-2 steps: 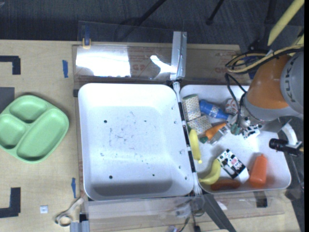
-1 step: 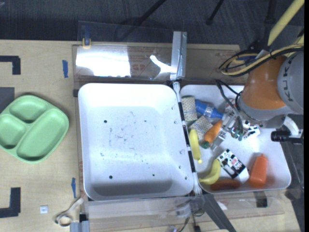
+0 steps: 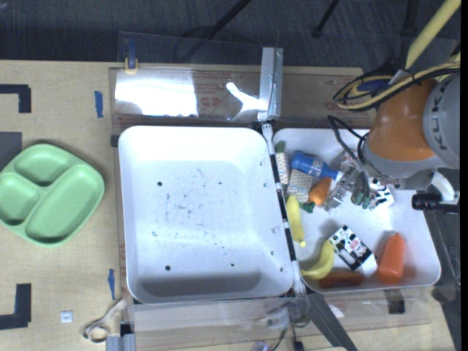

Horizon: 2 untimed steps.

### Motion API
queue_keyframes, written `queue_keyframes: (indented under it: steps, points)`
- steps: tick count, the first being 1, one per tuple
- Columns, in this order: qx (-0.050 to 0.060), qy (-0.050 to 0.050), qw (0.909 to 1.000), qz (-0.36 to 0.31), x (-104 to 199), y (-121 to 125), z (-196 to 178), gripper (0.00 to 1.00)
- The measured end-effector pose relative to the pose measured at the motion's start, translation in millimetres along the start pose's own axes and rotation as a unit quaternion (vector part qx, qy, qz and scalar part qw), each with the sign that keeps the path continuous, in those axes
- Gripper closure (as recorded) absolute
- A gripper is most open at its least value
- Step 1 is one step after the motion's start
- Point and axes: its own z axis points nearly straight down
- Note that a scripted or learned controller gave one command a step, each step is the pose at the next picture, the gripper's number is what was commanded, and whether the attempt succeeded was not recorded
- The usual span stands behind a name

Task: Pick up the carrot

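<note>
The carrot (image 3: 319, 191) is a short orange piece with a green top, lying in the upper middle of the right bin (image 3: 424, 229). My gripper (image 3: 348, 194) hangs just to its right, low over the bin, below the grey wrist and orange band. Its fingers (image 3: 338, 194) stand open, with the left one close beside the carrot and nothing between them. The carrot lies on the bin floor.
Around the carrot lie a blue can (image 3: 308, 164), a yellow banana (image 3: 319, 260), a thin yellow piece (image 3: 295, 220), a black-and-white box (image 3: 351, 248) and an orange-red bottle (image 3: 391, 257). The left bin (image 3: 197, 203) adjoins it. A green divided plate (image 3: 48, 193) sits far left.
</note>
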Motion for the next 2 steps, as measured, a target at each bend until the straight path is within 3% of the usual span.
queue_keyframes:
  steps: [1,2]
  points:
    - [0.000,0.000,1.0000,0.000,0,0,0,0.00]
    - [-0.004,0.006,0.9999,-0.009,-28,46,12,0.00]
